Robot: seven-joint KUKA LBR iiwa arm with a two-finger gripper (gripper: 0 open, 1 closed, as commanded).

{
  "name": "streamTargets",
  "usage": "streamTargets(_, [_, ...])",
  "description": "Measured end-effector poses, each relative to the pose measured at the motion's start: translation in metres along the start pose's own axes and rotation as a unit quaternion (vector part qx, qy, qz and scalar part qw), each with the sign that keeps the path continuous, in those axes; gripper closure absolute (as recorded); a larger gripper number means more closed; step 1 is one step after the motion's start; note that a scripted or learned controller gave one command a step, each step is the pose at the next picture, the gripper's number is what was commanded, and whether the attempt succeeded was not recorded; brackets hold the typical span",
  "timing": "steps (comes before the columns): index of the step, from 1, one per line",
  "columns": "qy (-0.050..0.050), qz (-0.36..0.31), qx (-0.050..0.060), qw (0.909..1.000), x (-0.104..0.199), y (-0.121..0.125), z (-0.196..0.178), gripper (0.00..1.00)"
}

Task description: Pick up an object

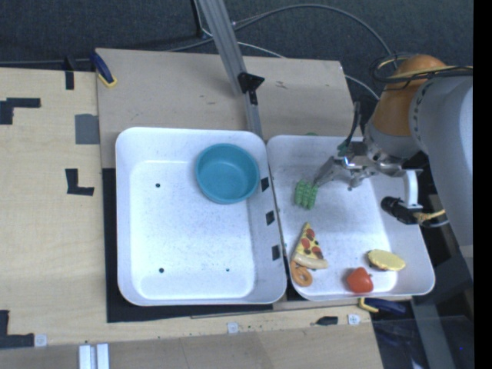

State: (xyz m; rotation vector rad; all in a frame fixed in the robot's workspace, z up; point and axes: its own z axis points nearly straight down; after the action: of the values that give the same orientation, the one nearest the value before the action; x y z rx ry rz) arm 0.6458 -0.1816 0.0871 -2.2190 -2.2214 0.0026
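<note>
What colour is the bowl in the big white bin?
The bowl is blue, a light teal blue. The camera view from above shows it best.

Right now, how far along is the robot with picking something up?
Done: the pincer has reached into the right bin. In hand: nothing visibly gripped; it hangs just right of the green block. Left: grasping and lifting. The pizza slice, tomato and blue bowl lie untouched.
</note>
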Motion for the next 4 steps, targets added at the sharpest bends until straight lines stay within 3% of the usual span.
streamTargets(1, [0.0,0.0,-0.001,1.0,0.0,0.001,-0.012,1.0])
streamTargets(3, [0.0,0.0,-0.003,1.0,0.01,0.006,-0.112,1.0])
streamTargets(4, [0.0,0.0,-0.002,1.0,0.011,0.006,-0.136,1.0])
